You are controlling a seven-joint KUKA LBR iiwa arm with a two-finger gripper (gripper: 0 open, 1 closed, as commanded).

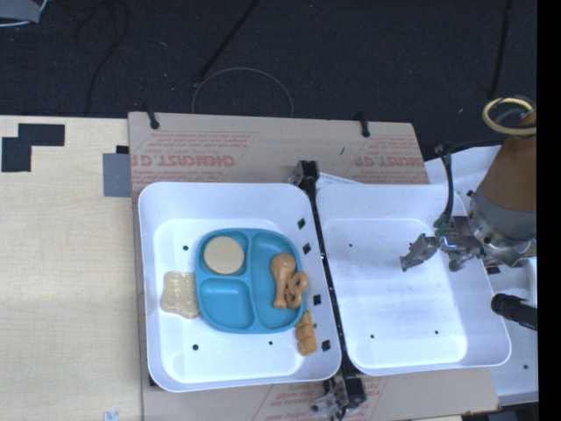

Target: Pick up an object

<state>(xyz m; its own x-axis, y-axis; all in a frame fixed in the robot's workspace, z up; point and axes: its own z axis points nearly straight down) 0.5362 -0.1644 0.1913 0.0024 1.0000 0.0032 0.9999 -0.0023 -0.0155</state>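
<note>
My gripper [434,257] hangs over the right part of the right bin [394,358], open, with nothing between its fingers. The loose objects all lie in the left bin [166,209], well to the gripper's left. There, a blue divided plate [230,310] carries a round tan disc [223,254] and a brown twisted pretzel-like piece [288,281]. A pale beige cracker-like piece [180,293] rests against the plate's left edge. A small orange-brown chunk [305,333] lies by the plate's lower right corner.
A black divider rail [317,261] runs between the two bins. The grey and orange arm [513,182] enters from the right, above the right bin's rim. Cardboard [263,152] lies under both bins, with a wooden bench top [61,279] to the left.
</note>
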